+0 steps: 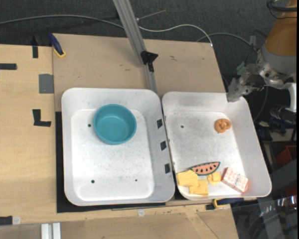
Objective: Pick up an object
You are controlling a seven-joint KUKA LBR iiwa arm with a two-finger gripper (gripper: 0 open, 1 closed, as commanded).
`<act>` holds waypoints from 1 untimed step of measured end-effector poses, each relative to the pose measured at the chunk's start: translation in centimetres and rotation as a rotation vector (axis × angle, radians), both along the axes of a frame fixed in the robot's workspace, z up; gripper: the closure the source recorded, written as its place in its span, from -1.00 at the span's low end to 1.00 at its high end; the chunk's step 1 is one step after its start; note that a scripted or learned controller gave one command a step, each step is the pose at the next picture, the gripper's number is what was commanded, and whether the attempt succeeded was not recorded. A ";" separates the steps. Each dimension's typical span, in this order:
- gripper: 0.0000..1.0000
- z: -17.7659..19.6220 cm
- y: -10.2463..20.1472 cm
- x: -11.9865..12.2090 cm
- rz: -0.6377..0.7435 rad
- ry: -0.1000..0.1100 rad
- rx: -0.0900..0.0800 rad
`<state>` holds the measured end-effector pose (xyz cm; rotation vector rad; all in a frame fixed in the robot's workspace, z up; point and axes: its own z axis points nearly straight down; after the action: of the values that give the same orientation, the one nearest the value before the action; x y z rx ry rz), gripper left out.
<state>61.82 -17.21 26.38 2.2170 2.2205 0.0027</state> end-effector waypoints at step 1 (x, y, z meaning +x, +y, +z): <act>1.00 0.5 5.0 -1.4 0.004 0.004 0.003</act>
<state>60.45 -12.19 26.85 2.2159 2.2286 0.0007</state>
